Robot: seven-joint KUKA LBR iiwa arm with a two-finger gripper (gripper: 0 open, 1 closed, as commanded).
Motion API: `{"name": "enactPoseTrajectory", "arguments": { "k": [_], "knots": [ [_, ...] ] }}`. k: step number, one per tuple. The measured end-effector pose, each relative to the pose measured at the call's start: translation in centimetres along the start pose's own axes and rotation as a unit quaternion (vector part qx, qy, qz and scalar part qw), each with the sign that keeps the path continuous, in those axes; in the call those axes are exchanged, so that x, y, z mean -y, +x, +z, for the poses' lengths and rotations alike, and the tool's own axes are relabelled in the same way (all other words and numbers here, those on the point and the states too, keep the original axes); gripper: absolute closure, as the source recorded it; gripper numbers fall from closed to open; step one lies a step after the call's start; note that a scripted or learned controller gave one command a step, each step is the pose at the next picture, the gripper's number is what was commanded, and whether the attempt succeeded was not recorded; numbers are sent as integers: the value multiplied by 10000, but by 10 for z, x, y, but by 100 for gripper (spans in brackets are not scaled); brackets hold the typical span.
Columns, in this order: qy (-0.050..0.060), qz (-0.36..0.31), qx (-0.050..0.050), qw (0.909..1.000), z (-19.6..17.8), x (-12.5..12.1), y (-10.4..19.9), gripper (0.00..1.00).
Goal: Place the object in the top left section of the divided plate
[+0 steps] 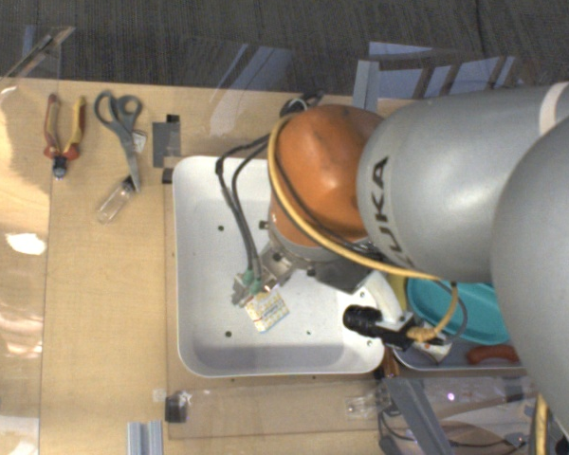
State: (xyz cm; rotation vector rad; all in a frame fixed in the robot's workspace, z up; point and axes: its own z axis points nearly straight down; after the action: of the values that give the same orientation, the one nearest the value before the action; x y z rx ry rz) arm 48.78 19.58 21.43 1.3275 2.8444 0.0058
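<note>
object (266, 309) just below end effector (247, 285)

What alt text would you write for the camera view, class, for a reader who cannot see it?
A grey and orange robot arm reaches over a white bin, its end effector low above a small pale object. Scissors and pliers lie on the bench.

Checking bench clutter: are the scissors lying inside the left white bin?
No, the scissors lie on the wooden bench outside the white bin, beside the pliers.
</note>
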Motion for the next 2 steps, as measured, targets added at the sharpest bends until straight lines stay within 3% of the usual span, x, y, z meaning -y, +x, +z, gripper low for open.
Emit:
{"name": "enactPoseTrajectory", "arguments": {
  "k": [1, 2],
  "knots": [
    [-22, -246, 17, 9997, -162, 35, -60, 100],
    [-2, -87, 3, 10000, -123, -21, 0, 100]
  ]
}}
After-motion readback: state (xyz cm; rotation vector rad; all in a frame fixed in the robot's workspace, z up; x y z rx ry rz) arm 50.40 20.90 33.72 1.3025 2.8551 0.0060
